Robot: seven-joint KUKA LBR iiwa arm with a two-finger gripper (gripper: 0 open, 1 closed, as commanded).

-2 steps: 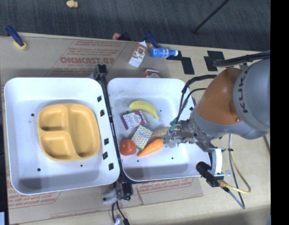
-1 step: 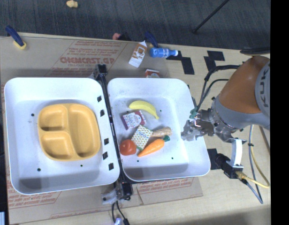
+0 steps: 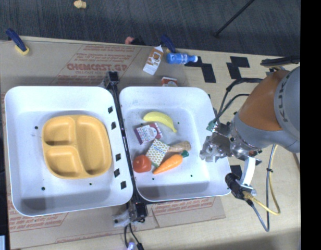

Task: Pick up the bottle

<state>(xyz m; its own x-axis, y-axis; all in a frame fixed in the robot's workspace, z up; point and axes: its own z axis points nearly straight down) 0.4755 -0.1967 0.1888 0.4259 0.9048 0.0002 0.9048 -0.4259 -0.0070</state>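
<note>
Cardboard [image 3: 95, 61]: "CHEMCAST GP" | bottle [image 3: 177, 59]: behind bins | gripper [image 3: 211, 149]: state unclear

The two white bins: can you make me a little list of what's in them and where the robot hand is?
left bin: one yellow tray with three sections
right bin: banana, carrot, tomato, two small packets
bottle: blue, lying on the bench beyond the right bin, outside both bins
gripper: over the right bin's right rim, holding nothing
bottle picked up: not yet
</note>
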